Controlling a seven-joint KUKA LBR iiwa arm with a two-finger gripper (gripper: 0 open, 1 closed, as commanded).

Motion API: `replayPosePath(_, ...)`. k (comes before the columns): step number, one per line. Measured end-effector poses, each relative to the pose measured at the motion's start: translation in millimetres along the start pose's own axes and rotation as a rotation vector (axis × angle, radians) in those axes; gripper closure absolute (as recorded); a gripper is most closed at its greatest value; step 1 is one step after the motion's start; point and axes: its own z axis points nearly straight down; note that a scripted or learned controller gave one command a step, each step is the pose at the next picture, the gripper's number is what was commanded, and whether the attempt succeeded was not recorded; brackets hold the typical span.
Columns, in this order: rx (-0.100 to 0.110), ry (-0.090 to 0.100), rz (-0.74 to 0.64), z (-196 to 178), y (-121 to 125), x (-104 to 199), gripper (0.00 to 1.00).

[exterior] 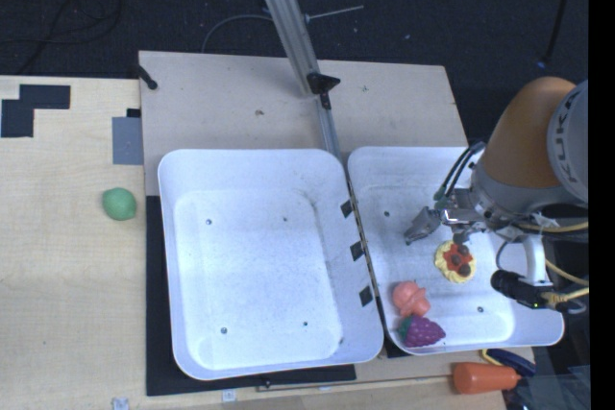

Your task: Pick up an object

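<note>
Inspection finds the gripper point(423, 226) low in the right bin point(384, 173), just left of a yellow toy point(455, 261) with a red top, the arm point(528, 144) reaching in above it. We cannot tell how the gripper is set; its tip shows as a dark grey shape with nothing visibly in it, so we record no grasp. Three candidates lie in that bin's near half: the yellow toy just beside the gripper, a pink toy point(411, 298) nearer the divider, and a purple grape bunch point(423, 332) touching the pink toy at the front wall. We judge all three to be light play-food pieces, probably plastic or foam, stiff enough to bear a pinch and in no way fragile. Smooth rounded faces may slip, so we recommend closing across the narrowest width, at mid-height. The yellow toy looks the best choice: closest, and apart from walls and neighbours. The grape bunch looks knobbly, which should aid grip, but the wall crowds it. The left bin point(183, 178) and a green ball point(120, 204) on the bench point(58, 302) lie well apart from the gripper.
</note>
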Motion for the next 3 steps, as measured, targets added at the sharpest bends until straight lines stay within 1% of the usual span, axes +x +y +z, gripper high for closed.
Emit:
replayPosePath(1,-0.007,-0.001,0.0,44,1,0,0.0)
replayPosePath(2,-0.009,-0.002,0.003,32,2,-1,1.0)
replayPosePath(3,-0.009,-0.002,0.002,-30,4,-5,1.0)
